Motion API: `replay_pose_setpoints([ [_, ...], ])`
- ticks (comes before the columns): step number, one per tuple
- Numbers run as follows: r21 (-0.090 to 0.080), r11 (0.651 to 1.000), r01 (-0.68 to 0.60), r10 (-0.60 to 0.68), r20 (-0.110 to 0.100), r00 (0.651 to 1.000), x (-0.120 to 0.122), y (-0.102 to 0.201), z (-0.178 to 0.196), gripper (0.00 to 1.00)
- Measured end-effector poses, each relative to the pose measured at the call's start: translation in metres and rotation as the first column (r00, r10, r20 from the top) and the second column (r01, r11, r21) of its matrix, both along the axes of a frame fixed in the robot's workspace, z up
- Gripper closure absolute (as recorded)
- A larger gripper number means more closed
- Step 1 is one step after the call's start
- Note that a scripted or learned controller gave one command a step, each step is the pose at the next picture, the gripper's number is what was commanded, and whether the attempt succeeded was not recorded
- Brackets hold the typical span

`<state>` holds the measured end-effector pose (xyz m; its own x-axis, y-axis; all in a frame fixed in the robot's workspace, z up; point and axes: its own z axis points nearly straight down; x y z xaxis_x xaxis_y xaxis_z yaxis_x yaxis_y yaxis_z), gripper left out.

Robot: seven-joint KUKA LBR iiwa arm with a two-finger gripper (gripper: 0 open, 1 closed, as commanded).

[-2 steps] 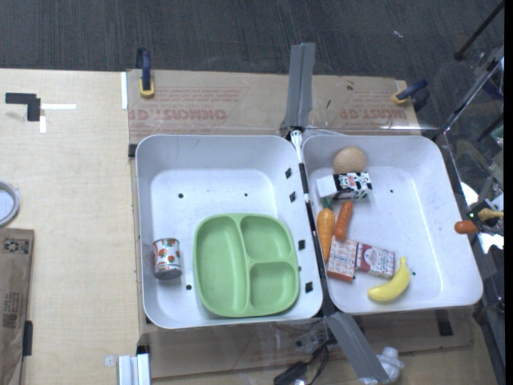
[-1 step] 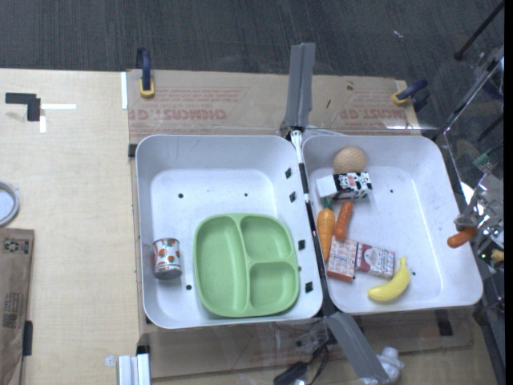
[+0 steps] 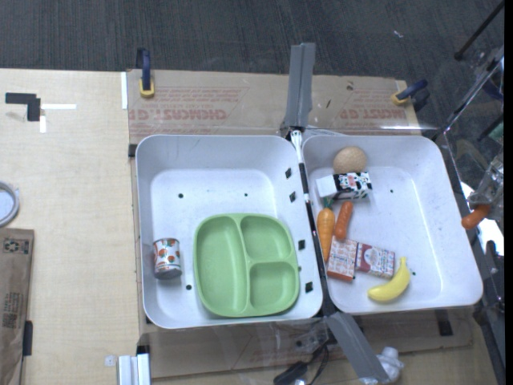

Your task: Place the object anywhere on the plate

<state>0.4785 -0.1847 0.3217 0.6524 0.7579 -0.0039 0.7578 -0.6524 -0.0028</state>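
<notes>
Dark carpet fills the top of frame; below it a pale wood bench [image 3: 64,183] w/ cardboard sheet [image 3: 208,103] clamped along the back.

Far left edge: tape roll [image 3: 5,205] and a brown packet [image 3: 14,287].

Left bin [image 3: 152,159], centre-left: small can [image 3: 167,258] lying by its left wall, just beside the green plate [image 3: 245,265]. Plate has three compartments, nothing in them, and sits lower-centre in that bin.

Right bin [image 3: 433,175], centre-right, holds the clutter. Top: round brown ball-like item [image 3: 350,160], milk carton [image 3: 345,185] touching just below it. Below that, two carrots [image 3: 334,221] side by side, long axes running roughly top-to-bottom. Lower: two red snack boxes [image 3: 359,260], then banana [image 3: 391,283] at lower right, curved, long axis slanting up-right.

Arm: orange band [image 3: 474,217] shows at far right edge, outside the right bin's rim. Gripper itself too cut off to read, so can't tell finger state.

Task object not singled out; nothing on plate yet, so pick step prob. not begun. All candidates lie left of the arm, banana nearest. Plate is further left again, across the divider, so any carry runs right-to-left over both rims.
</notes>
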Motion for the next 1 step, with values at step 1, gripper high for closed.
replay_pose_setpoints([
  [1, 0.002, 0.969, -0.246, 0.246, -0.001, 0.969, 0.0169, 0.1005, -0.0254, 1.0],
])
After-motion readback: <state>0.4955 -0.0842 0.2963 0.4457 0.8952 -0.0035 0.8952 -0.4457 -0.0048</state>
